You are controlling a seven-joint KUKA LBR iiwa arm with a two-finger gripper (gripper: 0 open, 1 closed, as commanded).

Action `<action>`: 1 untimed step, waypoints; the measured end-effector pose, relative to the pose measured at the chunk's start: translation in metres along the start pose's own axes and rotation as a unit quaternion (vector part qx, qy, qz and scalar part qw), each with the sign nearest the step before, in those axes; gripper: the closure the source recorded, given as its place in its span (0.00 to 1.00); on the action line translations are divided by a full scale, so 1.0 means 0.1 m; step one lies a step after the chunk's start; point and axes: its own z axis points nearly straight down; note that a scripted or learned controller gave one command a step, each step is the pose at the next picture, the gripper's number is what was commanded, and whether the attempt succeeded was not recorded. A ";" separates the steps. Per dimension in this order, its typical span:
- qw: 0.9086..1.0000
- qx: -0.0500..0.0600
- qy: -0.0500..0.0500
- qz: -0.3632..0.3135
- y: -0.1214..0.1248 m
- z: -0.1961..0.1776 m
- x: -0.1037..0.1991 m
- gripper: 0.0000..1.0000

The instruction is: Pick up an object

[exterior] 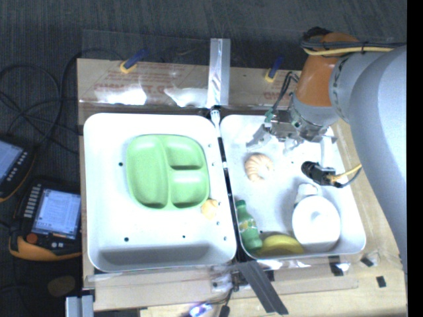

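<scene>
Seashell [258, 166] mid right bin [344, 177], untouched; gripper [285, 132] above far edge, spread, holding nothing; lower squarely, straddle shell

The arm [370, 91] ran off the view's right edge, its wrist hid the gripper's [277, 134] fingertips near the right bin's [353, 240] far edge, and a handheld screen [10, 167] was cut by the left edge.

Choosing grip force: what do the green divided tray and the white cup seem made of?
Green divided tray: probably moulded plastic, matte, with an even colour and soft rounded ridges. White cup: smooth plastic or glazed ceramic, with a faint sheen; I cannot tell which.
</scene>
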 end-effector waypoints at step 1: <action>0.998 -0.006 -0.003 -0.055 -0.06 0.35 0.08 0.00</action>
